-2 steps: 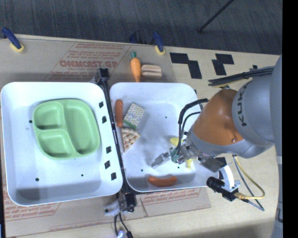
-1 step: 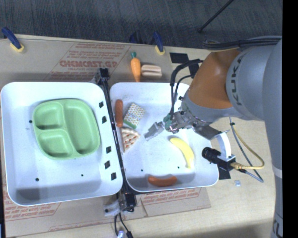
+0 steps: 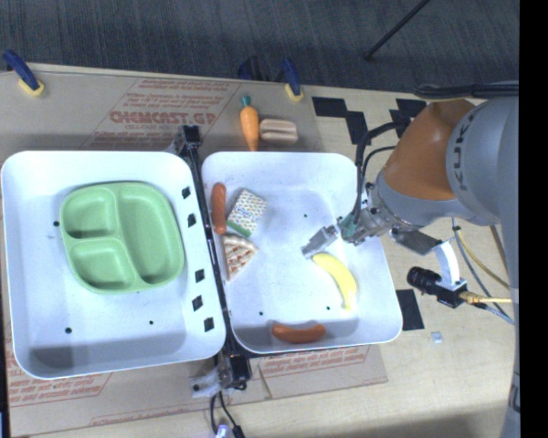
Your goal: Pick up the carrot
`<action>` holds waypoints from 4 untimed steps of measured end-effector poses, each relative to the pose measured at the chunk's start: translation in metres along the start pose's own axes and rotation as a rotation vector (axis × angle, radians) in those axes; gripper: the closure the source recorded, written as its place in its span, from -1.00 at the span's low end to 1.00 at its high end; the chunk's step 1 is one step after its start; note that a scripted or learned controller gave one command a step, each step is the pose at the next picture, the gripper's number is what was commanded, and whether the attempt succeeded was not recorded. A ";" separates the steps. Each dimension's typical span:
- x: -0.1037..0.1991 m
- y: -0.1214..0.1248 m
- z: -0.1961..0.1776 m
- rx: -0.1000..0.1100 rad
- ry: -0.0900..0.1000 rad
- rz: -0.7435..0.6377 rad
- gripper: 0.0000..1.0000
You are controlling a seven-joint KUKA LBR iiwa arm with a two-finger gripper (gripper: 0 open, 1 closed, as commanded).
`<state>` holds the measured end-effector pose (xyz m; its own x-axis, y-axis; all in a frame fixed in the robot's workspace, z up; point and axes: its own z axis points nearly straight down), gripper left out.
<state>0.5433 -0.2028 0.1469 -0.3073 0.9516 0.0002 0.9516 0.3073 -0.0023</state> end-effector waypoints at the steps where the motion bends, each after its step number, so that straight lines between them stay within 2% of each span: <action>1: 0.013 -0.066 -0.013 0.000 0.002 -0.290 -1.00; 2: 0.025 -0.063 0.046 0.001 0.003 -0.198 -1.00; 3: 0.007 -0.047 0.024 -0.001 0.000 -0.306 -1.00; 4: 0.002 -0.030 0.034 -0.006 -0.006 -0.338 -1.00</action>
